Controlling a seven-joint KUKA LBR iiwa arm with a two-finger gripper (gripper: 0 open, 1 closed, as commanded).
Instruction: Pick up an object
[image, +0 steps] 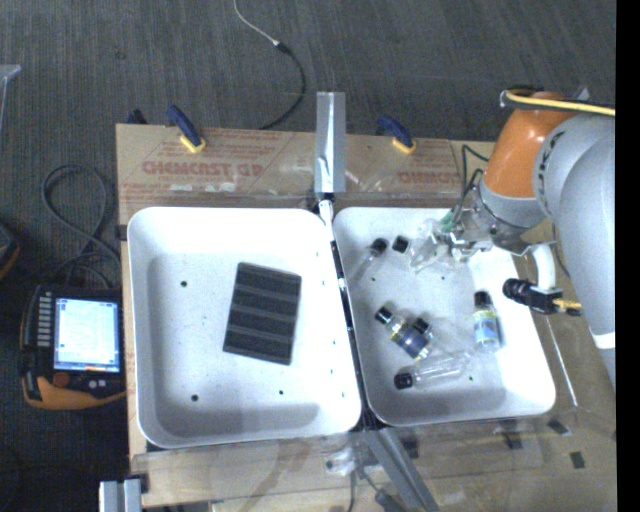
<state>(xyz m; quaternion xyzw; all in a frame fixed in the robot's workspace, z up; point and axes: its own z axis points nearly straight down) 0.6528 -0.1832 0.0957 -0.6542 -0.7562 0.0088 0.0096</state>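
**Hand low over clear bottle, far side of right bin**

Clear bottle (428, 250) lies at the far side of the right bin (520, 395), just under the hand (458, 236); cannot tell if the hand is open, closed or gripping. Left of it, two small black-capped vials (378, 247). Nearer: dark blue bottle (405, 332), greenish bottle (485, 325) upright-ish at right, clear bottle with black cap (432, 374) lying nearest. Left bin (160, 400) holds a black ribbed block (263, 312). Tablet (85, 335) on the floor left of the surface (220, 170).
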